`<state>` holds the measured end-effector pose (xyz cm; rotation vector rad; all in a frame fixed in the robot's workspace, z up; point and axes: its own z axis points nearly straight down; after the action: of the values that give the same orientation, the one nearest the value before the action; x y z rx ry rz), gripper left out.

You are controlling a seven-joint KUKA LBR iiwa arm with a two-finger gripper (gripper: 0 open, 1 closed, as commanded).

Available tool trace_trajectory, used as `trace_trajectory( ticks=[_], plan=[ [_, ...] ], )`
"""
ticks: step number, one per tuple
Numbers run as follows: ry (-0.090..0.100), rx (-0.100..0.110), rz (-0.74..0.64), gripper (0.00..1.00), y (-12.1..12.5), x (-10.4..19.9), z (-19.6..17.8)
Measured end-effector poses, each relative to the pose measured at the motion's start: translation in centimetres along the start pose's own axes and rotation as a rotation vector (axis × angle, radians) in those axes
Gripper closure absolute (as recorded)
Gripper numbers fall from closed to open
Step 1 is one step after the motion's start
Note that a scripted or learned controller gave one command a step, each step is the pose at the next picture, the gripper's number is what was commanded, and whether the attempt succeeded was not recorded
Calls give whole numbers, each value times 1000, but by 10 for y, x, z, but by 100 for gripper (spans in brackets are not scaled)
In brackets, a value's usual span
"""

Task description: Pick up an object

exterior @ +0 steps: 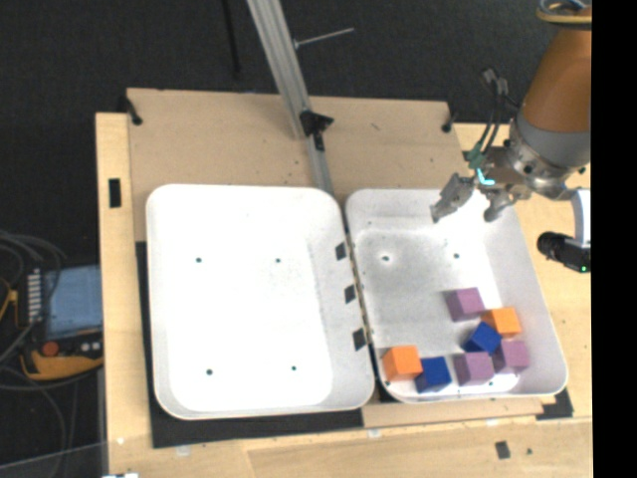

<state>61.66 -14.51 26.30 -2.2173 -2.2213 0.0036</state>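
My gripper [470, 205] hangs over the far edge of the right bin [418, 267], its two fingers spread apart with nothing between them. Several small blocks lie in that bin's near end: a purple block [464, 302], an orange block [504, 321], a blue block [484, 339], a purple block [516, 355], another purple block [474, 368], a blue block [433, 374] and an orange block [402, 361]. All of them sit well below and nearer than the gripper.
The left bin [249, 297] lies beside the right one, joined by black clips [350, 292]. A metal pole [284, 58] slants up from the bench's far side. Cables and a blue box [60, 307] sit off the bench at the left.
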Motion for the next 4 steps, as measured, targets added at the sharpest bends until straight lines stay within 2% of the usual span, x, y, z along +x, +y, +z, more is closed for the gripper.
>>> trace_trajectory(
  ticks=[1, 3, 4],
  plan=[
    [-1, -5, -1, 0, 1, 0, -3],
    [-2, 0, -1, 0, 8, 4, 106],
    [-2, 0, 5, 0, 14, -4, 162]
  ],
)
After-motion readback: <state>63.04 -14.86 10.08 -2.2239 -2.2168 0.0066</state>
